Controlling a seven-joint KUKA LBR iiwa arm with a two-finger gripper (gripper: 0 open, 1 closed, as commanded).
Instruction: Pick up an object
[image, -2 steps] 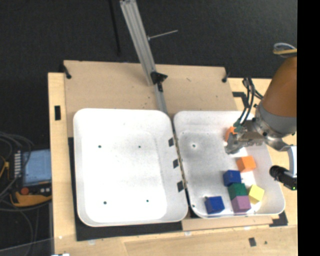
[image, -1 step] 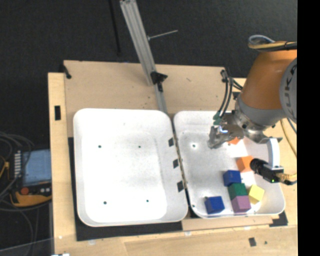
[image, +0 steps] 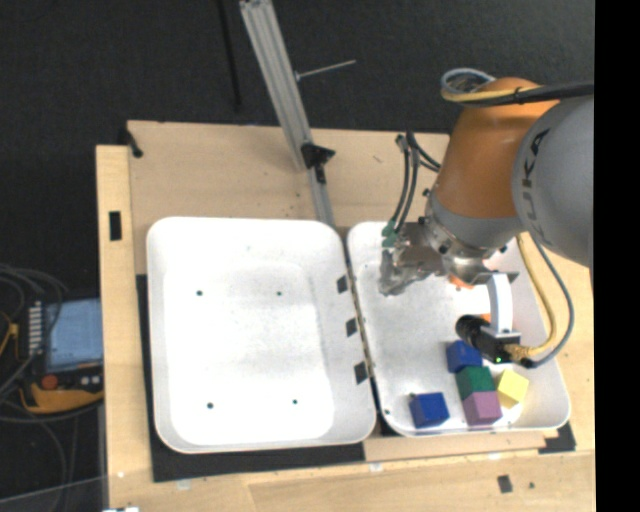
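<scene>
The things I might lift are bunched in the near right corner of the right shallow white plastic bin. A small dark blue cube lies by the near wall, a little apart from the others. To its right is a purple cube, with a green cube touching it on the far side. A second blue block sits just beyond the green one. A pale yellow cube closes the cluster on the right, near the bin's right wall.

My end effector hangs over the far left part of this same bin, close to the wall beside the neighbouring bin and well apart from the cubes. I cannot tell whether it is spread or pressed together.

The left shallow white bin shows a few small dark dots on its floor. Three black clips sit along the seam between the two bins. Both bins rest on a pale wooden surface. A grey metal pole slants across its far side. Around the surface lies a dark floor. At the left, on that floor, a blue-faced handheld unit lies among loose cables.
</scene>
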